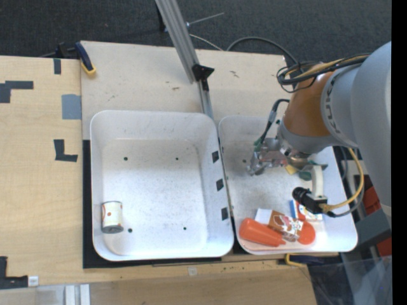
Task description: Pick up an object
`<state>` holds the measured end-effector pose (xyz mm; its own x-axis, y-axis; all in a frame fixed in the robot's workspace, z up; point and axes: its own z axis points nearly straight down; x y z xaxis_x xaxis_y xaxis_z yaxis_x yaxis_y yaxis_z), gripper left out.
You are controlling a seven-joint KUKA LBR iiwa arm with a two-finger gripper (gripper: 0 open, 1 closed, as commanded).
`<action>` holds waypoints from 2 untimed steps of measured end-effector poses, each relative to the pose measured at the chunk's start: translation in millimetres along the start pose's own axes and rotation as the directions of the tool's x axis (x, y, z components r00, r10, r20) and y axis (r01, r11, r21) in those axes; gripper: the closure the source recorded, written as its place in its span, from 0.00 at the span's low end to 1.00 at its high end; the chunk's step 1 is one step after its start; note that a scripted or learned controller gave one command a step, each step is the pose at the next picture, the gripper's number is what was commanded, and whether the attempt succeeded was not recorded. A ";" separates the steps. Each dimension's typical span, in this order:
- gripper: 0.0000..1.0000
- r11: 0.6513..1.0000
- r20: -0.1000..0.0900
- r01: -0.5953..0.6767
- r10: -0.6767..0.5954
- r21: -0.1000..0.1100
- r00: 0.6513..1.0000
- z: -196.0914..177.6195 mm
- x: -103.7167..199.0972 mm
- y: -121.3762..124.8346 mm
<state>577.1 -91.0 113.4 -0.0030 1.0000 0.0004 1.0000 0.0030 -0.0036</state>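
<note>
Over the right bin [236, 132], toward its upper left part, the gripper [256, 164] is down low near the speckled floor, with bare bin floor around it. Honestly can't tell if it's open or closed from this angle, the wrist hardware blocks it, and I can't see anything held in it either. The grey arm [359, 100] comes in from the right, and its orange band [305, 110] sits over the bin's upper right.

The stuff to pick up is mostly piled along the near edge of that same bin, well apart from the gripper. An orange carrot-shaped toy [259, 232] lies on its side with the fat end pointing left. A brown snack packet [285, 223] touches it on the right, and an orange round thing [307, 235] is tucked just past the packet. Just above the packet there's a little blue piece [294, 208], too small to say what it is.

The left bin [152, 122] has one small white can with a brownish label [112, 216] in its near left corner, far from the arm.

Other bits: a silver metal rail [177, 33] slants down from the top toward the gap between the bins. A yellow-and-blue clamp [85, 58] grips the board's upper left corner. A patch of grey tape [71, 106] is stuck on the wooden bench [32, 189].
</note>
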 end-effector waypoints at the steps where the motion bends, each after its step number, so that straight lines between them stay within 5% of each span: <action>1: 1.00 1.000 0.001 -0.002 0.002 -0.008 1.000 -55.0 -2.0 10.5; 2: 1.00 1.000 0.001 -0.001 0.001 -0.009 1.000 -116.1 -1.9 4.8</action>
<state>582.3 -93.0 229.6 -0.0016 1.0000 -0.0008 1.0000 0.0016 0.0051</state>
